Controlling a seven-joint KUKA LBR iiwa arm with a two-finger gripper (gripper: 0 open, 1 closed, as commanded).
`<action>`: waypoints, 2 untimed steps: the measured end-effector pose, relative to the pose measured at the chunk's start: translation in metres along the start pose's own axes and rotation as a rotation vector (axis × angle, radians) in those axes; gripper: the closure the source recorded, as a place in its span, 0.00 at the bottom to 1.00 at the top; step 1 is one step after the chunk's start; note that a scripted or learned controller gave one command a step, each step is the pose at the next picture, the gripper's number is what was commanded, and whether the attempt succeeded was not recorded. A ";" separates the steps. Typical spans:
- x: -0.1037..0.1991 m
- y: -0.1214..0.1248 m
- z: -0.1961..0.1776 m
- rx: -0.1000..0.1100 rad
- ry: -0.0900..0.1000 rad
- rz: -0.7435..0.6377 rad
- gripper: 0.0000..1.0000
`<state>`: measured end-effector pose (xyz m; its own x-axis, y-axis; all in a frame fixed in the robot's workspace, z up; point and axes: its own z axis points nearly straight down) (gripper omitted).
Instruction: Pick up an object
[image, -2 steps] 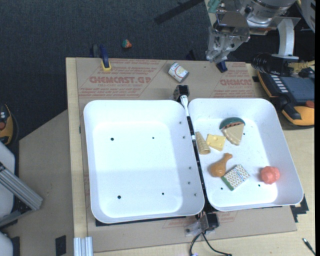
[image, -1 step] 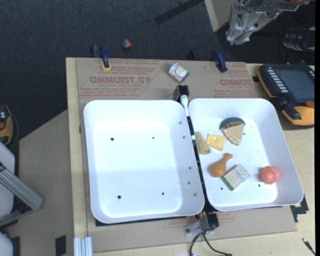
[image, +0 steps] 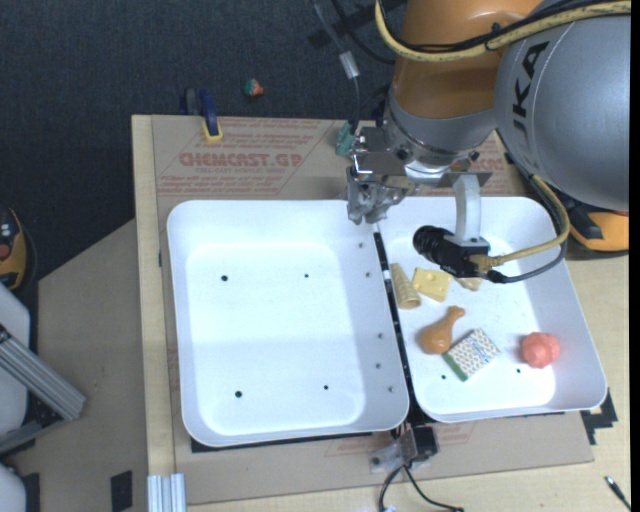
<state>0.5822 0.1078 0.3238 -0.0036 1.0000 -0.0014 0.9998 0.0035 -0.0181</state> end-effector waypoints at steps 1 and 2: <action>0.126 0.007 -0.085 -0.027 0.009 -0.010 1.00; 0.064 -0.028 -0.081 -0.014 0.000 0.008 1.00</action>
